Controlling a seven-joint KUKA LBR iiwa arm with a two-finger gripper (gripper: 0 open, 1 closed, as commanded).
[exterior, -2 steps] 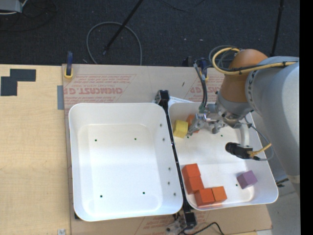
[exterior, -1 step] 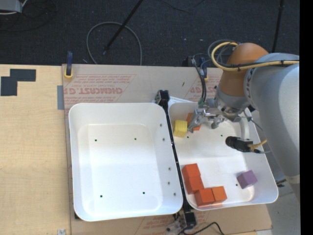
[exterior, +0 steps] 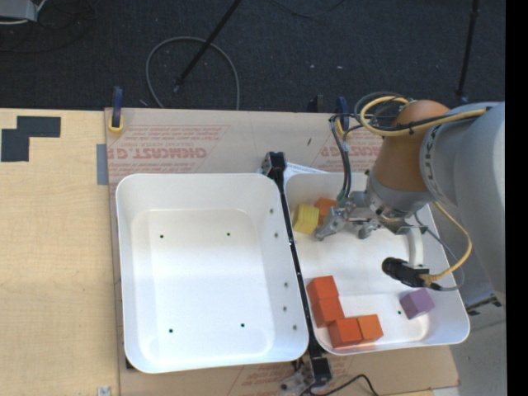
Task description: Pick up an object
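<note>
I see the gripper (exterior: 346, 223) with fingers spread and holding nothing near the right bin's (exterior: 450, 330) far edge, so I lower it straight over the yellow block (exterior: 307, 218).

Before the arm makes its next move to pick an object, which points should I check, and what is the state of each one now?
1. Objects are available in the right bin: ok; yellow block, purple block, orange L-shaped piece.
2. Gripper is over the right bin: ok.
3. A target is near the gripper: ok, the yellow block lies just beside it.
4. Gripper holds something: cannot tell.
5. Small orange block is graspable: cannot tell, partly hidden.
</note>
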